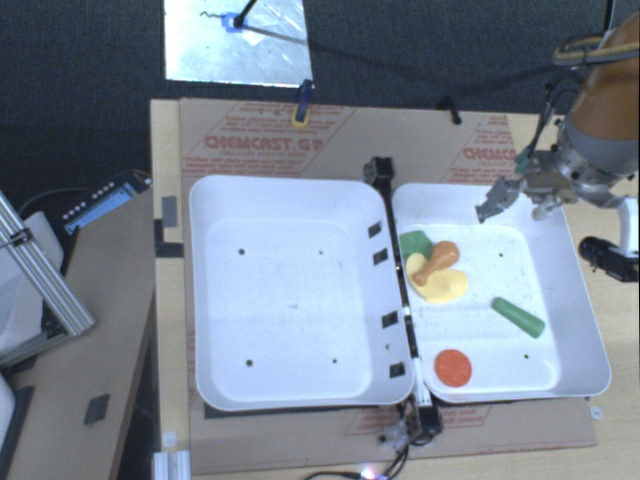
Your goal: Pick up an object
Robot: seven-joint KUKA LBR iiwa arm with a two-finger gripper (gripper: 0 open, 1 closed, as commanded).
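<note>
Tool (pixel 517 198): above the right bin's (pixel 575 308) far edge, nothing between its fingers.
Right bin: green cylinder (pixel 518 317), red disc (pixel 453 368), and by its left wall an orange piece (pixel 437 259) lying on a yellow piece (pixel 443 287), with a green piece (pixel 414 242) beside them.
Left bin (pixel 290 288): beside the right one on the counter (pixel 170 278).

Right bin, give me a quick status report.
Gripper hovering over right bin's far edge, nothing between fingers. Green cylinder lying apart, untouched. Orange disc nearer front; no obstruction.
</note>
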